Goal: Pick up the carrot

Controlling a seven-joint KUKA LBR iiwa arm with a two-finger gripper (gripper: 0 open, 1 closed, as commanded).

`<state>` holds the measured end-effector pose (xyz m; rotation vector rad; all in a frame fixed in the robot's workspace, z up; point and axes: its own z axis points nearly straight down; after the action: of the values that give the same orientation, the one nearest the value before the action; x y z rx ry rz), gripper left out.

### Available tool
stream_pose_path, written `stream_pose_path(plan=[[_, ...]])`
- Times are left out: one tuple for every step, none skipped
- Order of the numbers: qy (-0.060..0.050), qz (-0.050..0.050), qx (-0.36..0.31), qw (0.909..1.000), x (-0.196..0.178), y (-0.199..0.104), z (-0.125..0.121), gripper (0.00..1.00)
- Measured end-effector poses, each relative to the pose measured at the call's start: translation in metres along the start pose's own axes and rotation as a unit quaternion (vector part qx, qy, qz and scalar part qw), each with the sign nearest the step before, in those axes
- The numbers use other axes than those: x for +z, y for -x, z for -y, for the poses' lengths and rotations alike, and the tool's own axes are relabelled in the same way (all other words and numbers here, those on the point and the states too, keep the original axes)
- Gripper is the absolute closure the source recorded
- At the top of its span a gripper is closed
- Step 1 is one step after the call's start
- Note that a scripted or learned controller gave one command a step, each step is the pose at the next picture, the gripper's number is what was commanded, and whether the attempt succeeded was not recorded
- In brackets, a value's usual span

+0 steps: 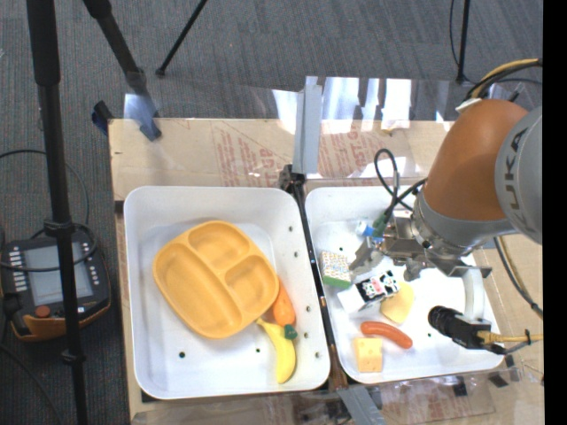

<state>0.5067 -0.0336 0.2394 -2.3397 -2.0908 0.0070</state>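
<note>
Nearest the lens, a yellow banana lies by the front wall of the left bin, its stalk end touching the carrot. That orange, tapered carrot rests against the right rim of a smooth yellow compartment plate, close to the divider between bins, with open white floor to the plate's left. Across the divider, the right bin holds a cheese wedge, a red sausage, a pale slice and a black-and-white patterned block. Above these hovers the pincer; whether it is wide or narrow cannot be told. Behind, the worktop carries red mirrored lettering, unreadable.
</note>
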Motion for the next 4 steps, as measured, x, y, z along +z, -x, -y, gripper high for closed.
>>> stream_pose_path(plan=[[-0.001, 0.0, -0.072, 0.9974, 0.054, -0.031, 0.035, 0.0], [-0.001, 0.0, -0.072, 0.9974, 0.054, -0.031, 0.035, 0.0], [0.0, 0.0, -0.273, 0.9619, 0.054, -0.126, 0.015, 0.0], [0.001, 0.0, -0.256, 0.9666, 0.053, -0.057, -0.026, 0.0]])
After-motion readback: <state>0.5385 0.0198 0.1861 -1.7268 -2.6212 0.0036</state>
